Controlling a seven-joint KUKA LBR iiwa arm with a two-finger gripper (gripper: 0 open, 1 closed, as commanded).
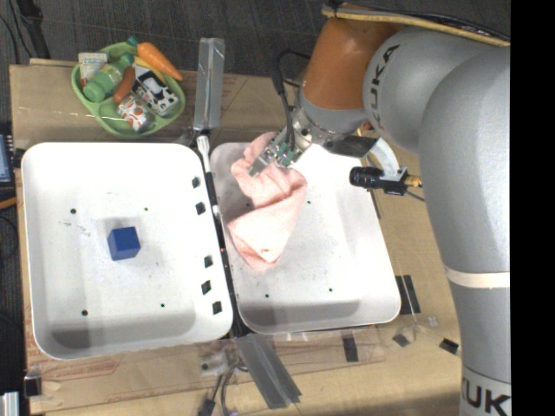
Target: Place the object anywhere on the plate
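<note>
Two shallow white bins sit side by side; the right bin (364, 267) lies under the gripper (276, 157), the left bin (52, 232) off to its left. The gripper is clenched on the top of a pink cloth (264, 219), which trails below it. A green bowl (104, 121) of toy food sits far left and above, and a blue cube (124, 243) lies in the left bin, well apart.

The cloth (267, 204) was pale pink; the cube (124, 243) blue; both bins (52, 198) white; the bowl (111, 121) at upper left green.
</note>
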